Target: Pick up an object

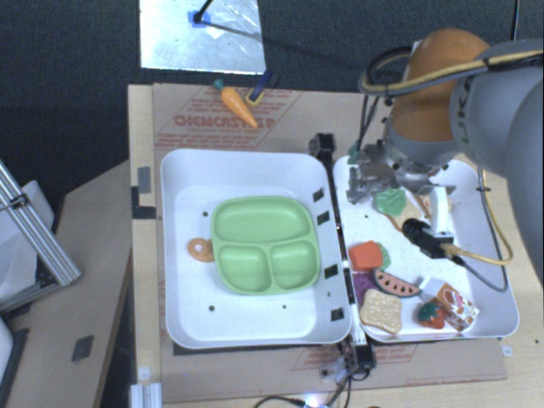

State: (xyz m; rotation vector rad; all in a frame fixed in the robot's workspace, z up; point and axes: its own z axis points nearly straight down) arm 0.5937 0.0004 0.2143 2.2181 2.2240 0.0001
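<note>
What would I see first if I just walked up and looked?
Probably the big light-green plastic plate with three compartments, lying in the middle of the left white bin. Next, the grey robot arm with its orange band reaching in from the right, its claw over the right white bin, where colourful toy foods are heaped along the near edge.

Grey arm (501, 100), orange band (438, 83)
</note>
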